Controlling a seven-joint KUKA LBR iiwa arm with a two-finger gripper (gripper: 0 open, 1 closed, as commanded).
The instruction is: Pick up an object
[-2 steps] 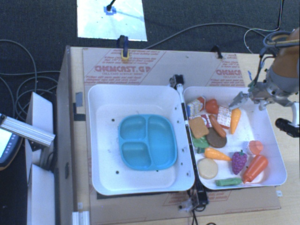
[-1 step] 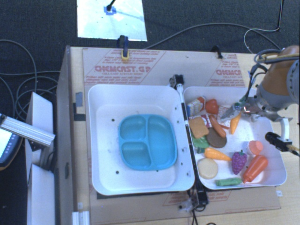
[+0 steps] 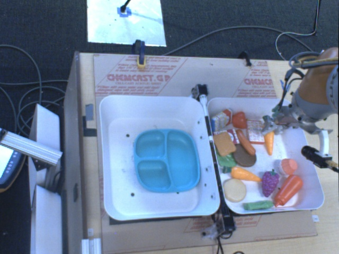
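Observation:
The right bin [image 3: 315, 190] holds several toy foods: a red tomato [image 3: 239, 119], a slice of toast [image 3: 224, 143], a brown patty [image 3: 244, 156], a carrot [image 3: 244, 173], purple grapes [image 3: 270, 181], a cream disc [image 3: 235, 190], a green bean [image 3: 259, 205] and a red-orange pepper [image 3: 287, 189]. My gripper [image 3: 269, 123] hangs over the bin's upper right part. A small orange carrot [image 3: 269, 142] lies just below it, pointing down the bin. Whether the gripper touches that carrot is unclear.
The left bin [image 3: 116, 142] carries a blue divided plate [image 3: 166, 160]. A black divider with clamps [image 3: 210, 142] runs between the bins. The grey arm with its orange band [image 3: 318, 83] comes in from the right. Cables trail on the dark floor.

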